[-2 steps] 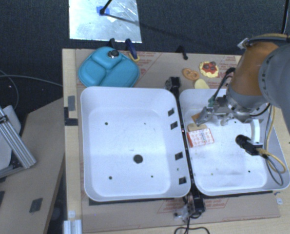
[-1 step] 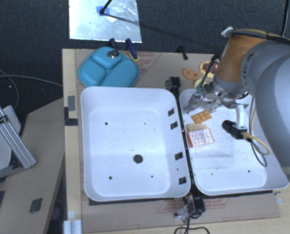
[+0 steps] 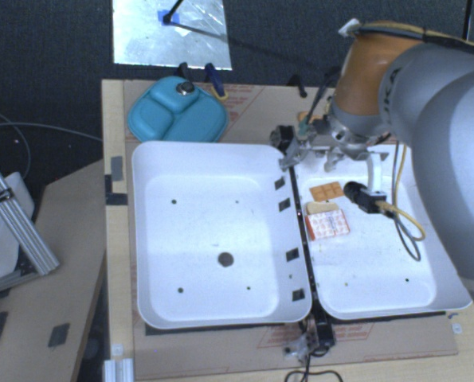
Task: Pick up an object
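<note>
A: So where's the stuff to grab?

B: Right bin (image 3: 380, 285), up against the divider. A small red-and-white printed packet (image 3: 328, 224), and an orange cracker-like tile (image 3: 326, 191) just above it, nearly touching.

A: And the gripper (image 3: 332, 156)?

B: Hanging over the bin's far edge, near both, touching neither. Can't tell about its fingers. Left bin (image 3: 209, 237) has one dark disc (image 3: 225, 259).

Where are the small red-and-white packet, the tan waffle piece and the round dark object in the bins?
red-and-white packet (image 3: 328, 224), camera view, middle of its printed top.
tan waffle piece (image 3: 326, 192), camera view, centre of its top face.
round dark object (image 3: 225, 259), camera view, its centre.
</note>
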`<state>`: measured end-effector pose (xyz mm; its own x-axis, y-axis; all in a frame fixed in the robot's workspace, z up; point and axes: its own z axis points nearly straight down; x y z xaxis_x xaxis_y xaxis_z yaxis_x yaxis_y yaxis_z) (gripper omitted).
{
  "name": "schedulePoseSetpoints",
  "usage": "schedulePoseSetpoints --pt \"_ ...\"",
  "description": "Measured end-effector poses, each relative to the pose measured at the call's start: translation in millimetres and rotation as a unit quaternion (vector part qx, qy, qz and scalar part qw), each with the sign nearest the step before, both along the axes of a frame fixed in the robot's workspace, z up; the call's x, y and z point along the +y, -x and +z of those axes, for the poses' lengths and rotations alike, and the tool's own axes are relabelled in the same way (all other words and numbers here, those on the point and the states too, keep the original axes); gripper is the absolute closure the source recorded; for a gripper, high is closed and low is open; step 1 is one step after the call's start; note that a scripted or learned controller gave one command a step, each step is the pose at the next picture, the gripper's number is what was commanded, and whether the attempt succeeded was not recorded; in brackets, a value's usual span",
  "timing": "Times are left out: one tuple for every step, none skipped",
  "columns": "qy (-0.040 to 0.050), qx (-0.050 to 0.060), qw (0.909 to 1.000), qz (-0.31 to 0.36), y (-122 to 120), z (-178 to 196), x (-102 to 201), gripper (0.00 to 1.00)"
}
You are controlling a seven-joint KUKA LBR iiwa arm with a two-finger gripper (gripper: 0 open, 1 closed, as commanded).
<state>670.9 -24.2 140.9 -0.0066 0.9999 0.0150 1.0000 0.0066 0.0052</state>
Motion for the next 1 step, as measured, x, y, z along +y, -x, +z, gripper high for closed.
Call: schedulePoseSetpoints --pt "0.0057 -0.001 1.0000 0.002 1.1 49.4 74.9 0.00"
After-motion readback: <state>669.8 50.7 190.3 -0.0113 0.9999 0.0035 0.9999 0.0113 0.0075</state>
